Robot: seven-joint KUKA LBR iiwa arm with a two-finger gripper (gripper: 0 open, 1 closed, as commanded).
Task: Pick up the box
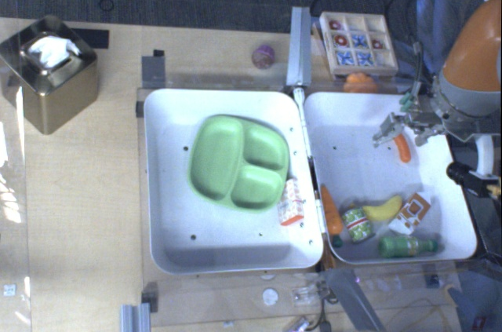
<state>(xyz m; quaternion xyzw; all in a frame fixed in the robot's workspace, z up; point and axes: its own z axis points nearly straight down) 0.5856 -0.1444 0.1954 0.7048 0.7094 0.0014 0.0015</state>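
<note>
The box [292, 204], a small white and orange-red carton, lies in the left bin [169, 244] against that bin's right wall, its upper end touching the lower right edge of a green sectioned tray [238, 161] that sits upside down in the middle of the bin. The gripper [398, 133] hangs over the upper right part of the right bin [345, 126], well apart from the box, with the grey arm [474, 48] and its orange band reaching in from the right. Its metal fingers [386, 131] are spread fairly wide, and a small orange-red stick-like piece [403, 148] shows just under them; whether the fingers actually clasp it cannot be told. Along the lower edge of the right bin lie a carrot [330, 213] against the left wall, a small round can [357, 224], a banana [382, 208], a green bottle [406, 246] on its side, and a brown and white packet [412, 211]. Behind the bins, a tic-tac-toe board [357, 42] rests on the bench, an orange ball [360, 82] just below it, and a small purple ball [263, 56] to its left. A brass-coloured tissue box [52, 78] stands far left.
</note>
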